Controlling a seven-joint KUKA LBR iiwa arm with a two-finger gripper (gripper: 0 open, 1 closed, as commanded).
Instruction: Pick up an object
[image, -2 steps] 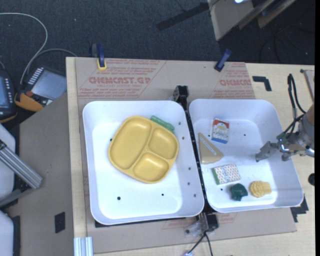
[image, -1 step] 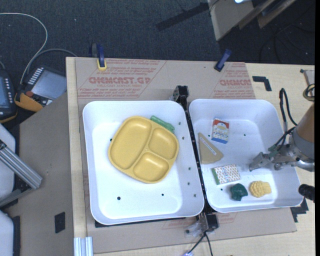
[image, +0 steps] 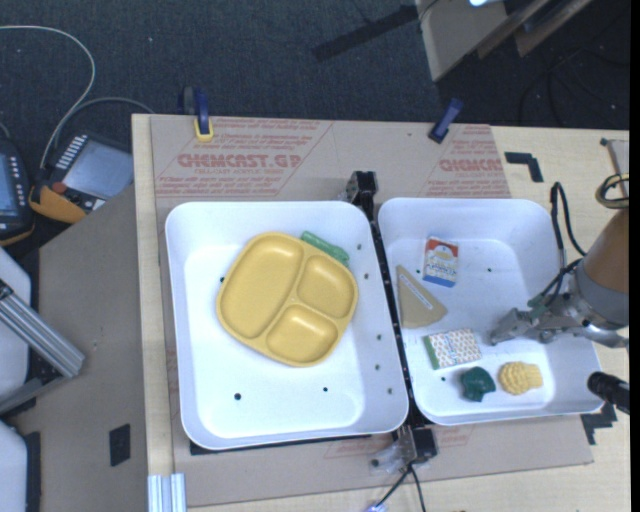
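In the right bin (image: 500, 225) lie several small objects. A white, red and blue carton (image: 440, 261) sits near the back. A tan wedge (image: 415, 299) lies by the bin's left wall, with a speckled flat pad (image: 452, 348) in front of it. A dark green lump (image: 476, 383) and a yellow knobbly piece (image: 520, 377) rest near the front wall. My gripper (image: 522, 326) hangs low at the bin's right side, just behind the yellow piece and right of the pad. Nothing shows in its grasp.
The left bin (image: 200, 330) holds a yellow divided plate (image: 288, 298) with a green item (image: 324, 245) poking out behind it. A black clamp (image: 362, 186) sits between the bins at the back. Cables run along the right bin's right wall.
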